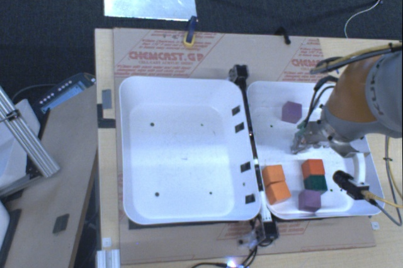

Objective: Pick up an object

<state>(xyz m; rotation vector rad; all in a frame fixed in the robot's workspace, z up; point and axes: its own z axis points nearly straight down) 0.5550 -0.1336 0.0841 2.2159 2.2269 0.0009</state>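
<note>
Gripper (302, 141) points down into the right bin (267, 97); its grasp cannot be made out. Arm (359, 100) bends in from the right. Blocks lie nearby: purple (291, 111), orange (312, 167), green (315, 182).

The arm (371, 100) runs off the right edge.

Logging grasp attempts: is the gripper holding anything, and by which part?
Nothing visibly held. The gripper hangs over bare floor of the right bin, apart from the blocks.
</note>
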